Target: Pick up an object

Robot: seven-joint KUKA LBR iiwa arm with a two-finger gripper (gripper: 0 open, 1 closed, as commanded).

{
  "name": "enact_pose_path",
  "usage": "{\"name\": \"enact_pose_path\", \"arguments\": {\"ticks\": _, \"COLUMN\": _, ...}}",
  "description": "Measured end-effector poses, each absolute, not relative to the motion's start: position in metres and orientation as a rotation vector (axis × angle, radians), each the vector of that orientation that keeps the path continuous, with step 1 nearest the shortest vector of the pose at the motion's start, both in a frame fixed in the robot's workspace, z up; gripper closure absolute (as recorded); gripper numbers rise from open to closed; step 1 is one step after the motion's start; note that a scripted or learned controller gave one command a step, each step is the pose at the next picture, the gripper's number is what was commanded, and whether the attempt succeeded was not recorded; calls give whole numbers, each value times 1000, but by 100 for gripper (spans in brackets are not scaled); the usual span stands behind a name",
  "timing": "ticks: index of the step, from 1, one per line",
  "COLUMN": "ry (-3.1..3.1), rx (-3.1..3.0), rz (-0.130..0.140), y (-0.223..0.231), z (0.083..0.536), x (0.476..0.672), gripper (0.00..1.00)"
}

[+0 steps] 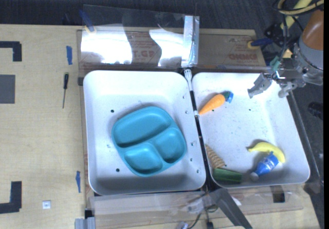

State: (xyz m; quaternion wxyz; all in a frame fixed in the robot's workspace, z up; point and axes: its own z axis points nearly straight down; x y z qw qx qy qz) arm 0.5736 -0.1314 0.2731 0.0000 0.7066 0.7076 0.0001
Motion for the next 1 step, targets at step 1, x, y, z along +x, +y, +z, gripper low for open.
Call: {"name": "enact_pose_path", "arguments": {"ticks": 1, "ry": 2391, "rx": 2047, "rz": -5, "y": -113, "z": 194, "x": 605, "gripper": 0}}
